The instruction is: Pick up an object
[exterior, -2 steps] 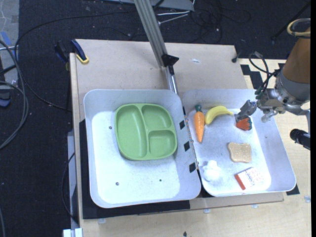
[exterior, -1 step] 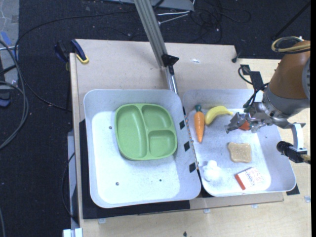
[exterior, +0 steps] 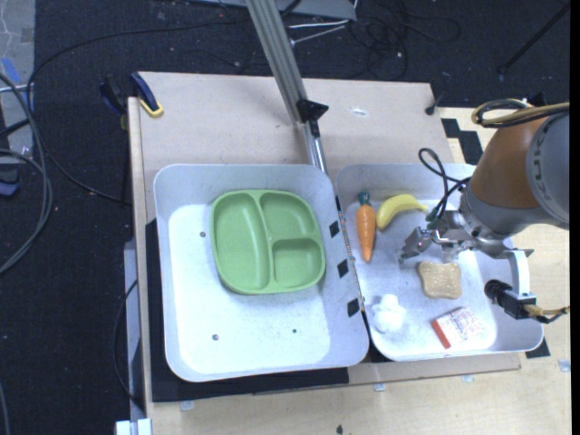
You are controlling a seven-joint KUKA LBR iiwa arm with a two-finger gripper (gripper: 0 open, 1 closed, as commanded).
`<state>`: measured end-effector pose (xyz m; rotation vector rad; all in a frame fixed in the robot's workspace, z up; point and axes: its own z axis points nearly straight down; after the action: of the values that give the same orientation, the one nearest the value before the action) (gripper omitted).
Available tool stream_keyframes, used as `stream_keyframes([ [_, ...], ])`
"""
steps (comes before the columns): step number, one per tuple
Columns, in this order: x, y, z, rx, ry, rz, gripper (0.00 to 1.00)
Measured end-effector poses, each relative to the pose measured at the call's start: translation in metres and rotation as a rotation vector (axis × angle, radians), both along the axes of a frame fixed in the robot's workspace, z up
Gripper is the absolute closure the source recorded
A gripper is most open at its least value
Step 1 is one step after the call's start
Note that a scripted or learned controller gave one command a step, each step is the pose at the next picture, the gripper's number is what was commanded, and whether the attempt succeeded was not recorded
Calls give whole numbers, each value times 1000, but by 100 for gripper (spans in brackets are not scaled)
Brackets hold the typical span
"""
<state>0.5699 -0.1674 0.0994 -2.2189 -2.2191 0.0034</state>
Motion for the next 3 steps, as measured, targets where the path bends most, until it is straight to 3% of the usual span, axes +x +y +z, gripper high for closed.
stream_keyframes([
  [1, 1, -1, 13, -2, -5, -1, 100],
  [3, -4, -13, 118, -3, -10, -1, 100],
])
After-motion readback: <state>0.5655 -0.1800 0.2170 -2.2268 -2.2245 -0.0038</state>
